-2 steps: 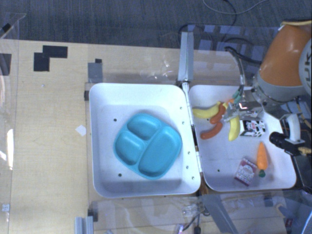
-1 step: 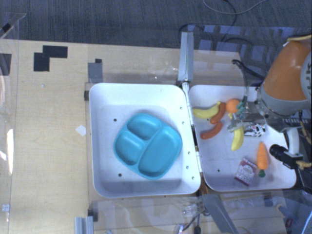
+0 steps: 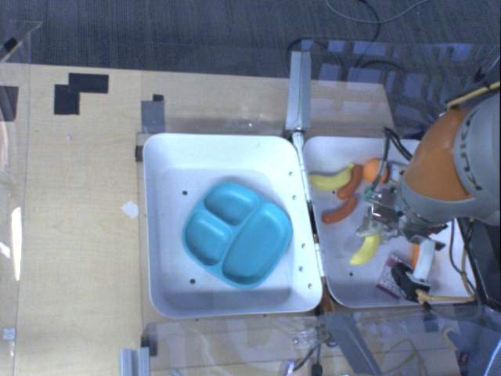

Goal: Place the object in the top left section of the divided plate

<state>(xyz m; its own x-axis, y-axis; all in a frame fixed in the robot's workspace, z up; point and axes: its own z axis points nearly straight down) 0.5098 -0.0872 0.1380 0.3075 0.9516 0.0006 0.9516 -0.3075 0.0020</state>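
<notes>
**Reaching down among the toy food, with the plate far off to the side**

Hanging over the right bin (image 3: 337, 288), the gripper (image 3: 379, 219) sits low among several toy foods. Whether it is released or clenched, I cannot tell from this slanted view, because the wrist and the metal parts hide the tips.

Which object the task means is not sure. Just below the gripper lies a small yellow piece (image 3: 365, 250), touching or almost touching it; its long axis runs slanted, from lower left to upper right. Just to the left of the gripper lies a red sausage (image 3: 340, 211), tilted the same way. Further up and left are a yellow banana (image 3: 330, 180) and an orange piece (image 3: 370, 168). I judge that the yellow piece is the nearest candidate, but nothing is seen between the tips.

The blue divided plate (image 3: 238, 234) rests in the left bin (image 3: 164, 288), well apart to the left of the gripper, across the wall between the bins. Its top left section (image 3: 229, 202) is the part farthest up. The coming move, I think, needs first a sure grasp, then a long carry leftward.
</notes>
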